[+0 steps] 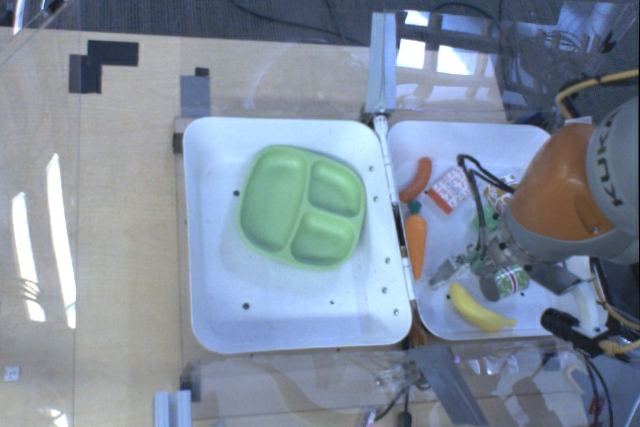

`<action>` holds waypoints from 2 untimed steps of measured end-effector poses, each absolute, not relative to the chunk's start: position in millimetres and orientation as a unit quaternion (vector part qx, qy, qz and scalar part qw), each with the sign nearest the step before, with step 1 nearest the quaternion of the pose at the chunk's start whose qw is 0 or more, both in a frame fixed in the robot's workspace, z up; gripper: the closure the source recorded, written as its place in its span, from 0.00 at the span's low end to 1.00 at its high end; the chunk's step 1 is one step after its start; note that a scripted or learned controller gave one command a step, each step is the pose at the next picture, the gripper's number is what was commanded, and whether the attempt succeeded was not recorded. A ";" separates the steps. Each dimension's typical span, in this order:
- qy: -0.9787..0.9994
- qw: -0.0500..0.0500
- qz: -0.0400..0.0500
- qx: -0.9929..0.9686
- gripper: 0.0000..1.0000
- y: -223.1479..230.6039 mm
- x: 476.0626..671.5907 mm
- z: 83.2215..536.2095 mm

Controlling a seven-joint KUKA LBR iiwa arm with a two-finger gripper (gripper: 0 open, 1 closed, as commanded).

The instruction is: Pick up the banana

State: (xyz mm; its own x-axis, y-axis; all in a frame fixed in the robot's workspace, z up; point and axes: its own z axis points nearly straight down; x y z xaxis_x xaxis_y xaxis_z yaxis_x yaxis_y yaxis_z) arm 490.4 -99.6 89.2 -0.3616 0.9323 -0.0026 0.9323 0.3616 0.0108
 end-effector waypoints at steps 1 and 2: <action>0.872 0.009 0.003 0.489 0.00 -93.1 492.5 89.9; 0.879 0.008 0.004 0.477 0.00 -95.4 492.5 89.8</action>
